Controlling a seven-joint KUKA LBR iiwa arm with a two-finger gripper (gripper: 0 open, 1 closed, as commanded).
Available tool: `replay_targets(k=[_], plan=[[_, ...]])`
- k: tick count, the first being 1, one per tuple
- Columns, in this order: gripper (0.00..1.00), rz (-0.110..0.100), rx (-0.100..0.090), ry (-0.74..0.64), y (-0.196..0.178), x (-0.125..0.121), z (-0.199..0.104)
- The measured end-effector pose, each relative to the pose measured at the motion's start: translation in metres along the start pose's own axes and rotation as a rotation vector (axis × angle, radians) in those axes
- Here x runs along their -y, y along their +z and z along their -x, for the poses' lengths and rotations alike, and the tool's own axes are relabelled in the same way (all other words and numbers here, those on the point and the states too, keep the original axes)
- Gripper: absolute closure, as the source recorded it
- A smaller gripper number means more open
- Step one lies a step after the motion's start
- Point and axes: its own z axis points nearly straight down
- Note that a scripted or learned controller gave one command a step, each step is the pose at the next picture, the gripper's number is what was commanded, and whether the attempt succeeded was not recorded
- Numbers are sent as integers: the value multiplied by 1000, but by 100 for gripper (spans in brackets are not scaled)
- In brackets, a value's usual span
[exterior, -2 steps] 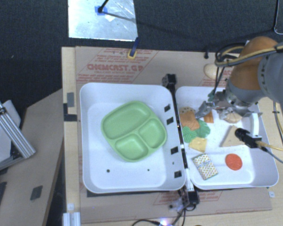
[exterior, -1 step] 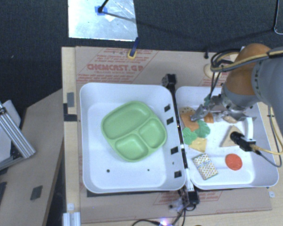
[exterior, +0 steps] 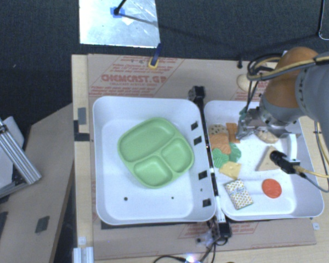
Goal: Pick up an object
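Nearest the camera, along the front wall of the right bin (exterior: 312, 201), a patterned packet (exterior: 238, 193) is lying tilted, with an orange-red disc (exterior: 272, 188) just beside it to the right. Both are lying free and apart from the arm.

A little further in, a yellow wedge (exterior: 230, 170) is resting next to a green leafy piece (exterior: 223, 155), and a pale triangular slice (exterior: 267, 159) is lying to their right, partly crossed by a black fitting with a yellow cable.

Further still, an orange piece (exterior: 221, 142) and a tan cracker-like piece (exterior: 217, 130) are sitting close against the divider. The tool (exterior: 245, 131) is being held low over this cluster, just beside the orange piece. Whether it is spread or pressed together cannot be told, since the wrist is hiding the tip. Nothing is being seen pinched in it.

The left bin (exterior: 107, 201) is carrying a green divided tray (exterior: 155, 151), well apart from the arm.

Judgement: the reaching or descending step is being carried out; no object is being lifted yet. The likely target is being taken as the orange piece or its green neighbour. The next move is calling for a final descent onto one piece, closing, then a straight lift. Crowding is being noted as the risk: neighbours are touching, so a second piece could be nudged or caught.

Farthest, the table (exterior: 131, 78) is showing printed cardboard beyond the bins.
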Motion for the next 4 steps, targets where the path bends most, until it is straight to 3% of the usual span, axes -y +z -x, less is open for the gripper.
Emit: replay_targets(k=[2,3,4], plan=[[100,-1,-2,-5,-123,-20,-3],[100,-7,-3,-5,-125,-21,-3],[100,-13,-5,-3,-117,29,-30]])
